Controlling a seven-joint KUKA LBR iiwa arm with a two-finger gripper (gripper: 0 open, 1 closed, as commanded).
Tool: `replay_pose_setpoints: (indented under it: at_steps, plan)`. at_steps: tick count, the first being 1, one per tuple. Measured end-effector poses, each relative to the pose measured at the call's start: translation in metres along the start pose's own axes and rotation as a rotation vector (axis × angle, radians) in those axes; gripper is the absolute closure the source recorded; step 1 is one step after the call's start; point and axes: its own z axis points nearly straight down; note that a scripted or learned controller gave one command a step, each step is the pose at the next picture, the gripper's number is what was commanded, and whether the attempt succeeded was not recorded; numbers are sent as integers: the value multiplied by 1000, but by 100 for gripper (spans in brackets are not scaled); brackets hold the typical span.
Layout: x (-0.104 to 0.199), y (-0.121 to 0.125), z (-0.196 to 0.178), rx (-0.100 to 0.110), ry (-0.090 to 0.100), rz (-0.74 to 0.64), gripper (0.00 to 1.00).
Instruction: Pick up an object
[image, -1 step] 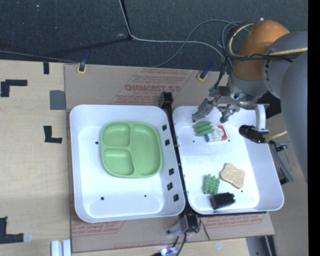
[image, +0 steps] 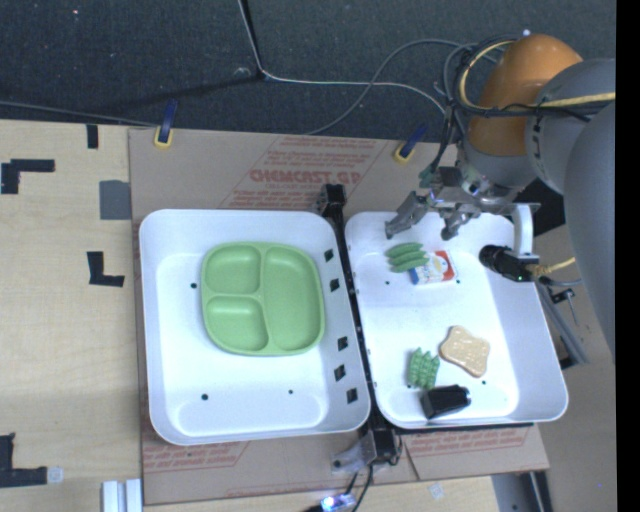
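A: Arm (image: 545, 95) entered from the right, and its far part was cut off by the frame edge. The grey body and the orange band stood over the back right corner of the right bin (image: 520, 330), so that corner was hidden.

B: How was the gripper (image: 432, 217) posed?

A: It pointed down and to the left, above the back of the right bin. The two fingers (image: 404, 217) were spread wide, with nothing between them. They were just above and behind the green pea pod (image: 405, 256); I could not tell if they touched it.

B: What else was there, from big to small?

A: The left bin (image: 165, 330) carried a green divided plate (image: 263, 298). In the right bin, a slice of toast (image: 466, 350) lay near the front, with a black block (image: 444, 400) at the front wall and a green leafy piece (image: 422, 368) beside the toast. A small white and red item (image: 434, 268) lay touching the pea pod; its kind was too small to make out.
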Motion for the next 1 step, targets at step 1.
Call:
replay_pose_setpoints:
  at_steps: [1]
  plan:
    - [0, -2, 43, 3, -2, 0, 0]
